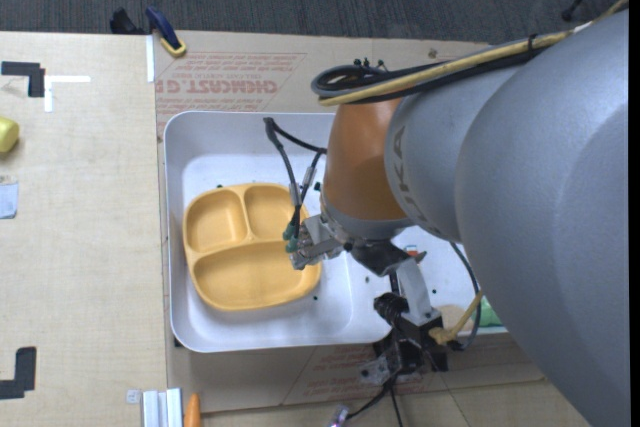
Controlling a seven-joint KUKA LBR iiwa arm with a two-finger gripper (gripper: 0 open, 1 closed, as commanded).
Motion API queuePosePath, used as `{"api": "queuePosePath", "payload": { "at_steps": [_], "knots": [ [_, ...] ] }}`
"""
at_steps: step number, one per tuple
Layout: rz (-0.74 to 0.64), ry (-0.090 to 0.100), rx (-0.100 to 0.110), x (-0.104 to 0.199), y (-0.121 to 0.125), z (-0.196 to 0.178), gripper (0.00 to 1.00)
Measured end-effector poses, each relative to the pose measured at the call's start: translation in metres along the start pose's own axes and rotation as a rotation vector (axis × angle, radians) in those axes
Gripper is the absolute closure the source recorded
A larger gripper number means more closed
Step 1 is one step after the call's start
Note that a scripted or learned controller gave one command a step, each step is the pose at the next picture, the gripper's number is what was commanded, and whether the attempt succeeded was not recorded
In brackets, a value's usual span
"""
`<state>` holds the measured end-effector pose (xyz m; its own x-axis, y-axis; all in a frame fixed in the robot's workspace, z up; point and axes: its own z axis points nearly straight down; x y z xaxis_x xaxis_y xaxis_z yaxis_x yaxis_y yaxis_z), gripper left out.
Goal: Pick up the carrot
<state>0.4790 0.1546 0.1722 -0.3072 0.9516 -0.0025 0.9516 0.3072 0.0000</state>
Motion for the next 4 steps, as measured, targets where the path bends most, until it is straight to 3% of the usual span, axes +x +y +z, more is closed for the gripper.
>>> {"api": "queuePosePath", "payload": {
  "at_steps": [1, 2, 3, 4],
  "knots": [
    [-0.006, -0.001, 0.0, -0.041, -0.013, -0.053, 1.0],
    [-0.085, 0.002, -0.001, 0.002, 0.0, 0.08, 1.0],
    [-0.353, 0.001, 0.0, 0.011, 0.016, 0.018, 1.0],
    [-0.161, 0.001, 0.001, -0.026, -0.009, 0.007, 1.0]
  ]
}}
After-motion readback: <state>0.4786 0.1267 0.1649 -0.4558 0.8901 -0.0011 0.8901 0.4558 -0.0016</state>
